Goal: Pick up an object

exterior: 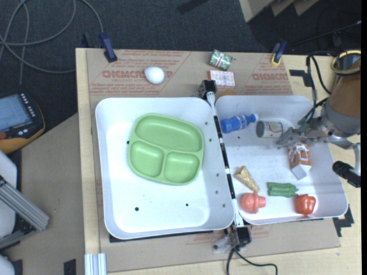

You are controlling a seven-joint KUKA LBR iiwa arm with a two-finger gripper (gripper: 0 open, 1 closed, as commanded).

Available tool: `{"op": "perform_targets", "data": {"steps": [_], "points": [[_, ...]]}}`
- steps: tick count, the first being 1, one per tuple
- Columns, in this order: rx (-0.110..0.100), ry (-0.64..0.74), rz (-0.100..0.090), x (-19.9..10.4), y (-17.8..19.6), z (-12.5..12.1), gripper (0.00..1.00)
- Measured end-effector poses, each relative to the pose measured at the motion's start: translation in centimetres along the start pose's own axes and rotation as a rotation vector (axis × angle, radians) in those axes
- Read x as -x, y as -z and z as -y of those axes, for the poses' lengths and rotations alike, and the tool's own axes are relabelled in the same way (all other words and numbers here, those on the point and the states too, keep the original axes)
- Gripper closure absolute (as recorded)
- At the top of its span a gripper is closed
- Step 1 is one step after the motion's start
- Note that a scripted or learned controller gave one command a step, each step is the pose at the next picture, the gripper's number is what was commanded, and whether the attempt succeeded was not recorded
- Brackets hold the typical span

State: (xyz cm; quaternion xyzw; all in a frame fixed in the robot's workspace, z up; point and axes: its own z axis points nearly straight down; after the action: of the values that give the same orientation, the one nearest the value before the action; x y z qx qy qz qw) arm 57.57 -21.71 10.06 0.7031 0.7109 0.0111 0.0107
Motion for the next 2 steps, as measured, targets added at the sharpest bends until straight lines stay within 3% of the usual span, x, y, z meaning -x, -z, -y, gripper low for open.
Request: {"op": "perform_targets", "data": {"steps": [1, 2], "points": [[0.014, 0.004, 0.003, 0.0, -0.1, 0.7, 0.00], [-0.024, -0.003, -0.006, 0.0, -1.3, 3.8, 0.00]]}}
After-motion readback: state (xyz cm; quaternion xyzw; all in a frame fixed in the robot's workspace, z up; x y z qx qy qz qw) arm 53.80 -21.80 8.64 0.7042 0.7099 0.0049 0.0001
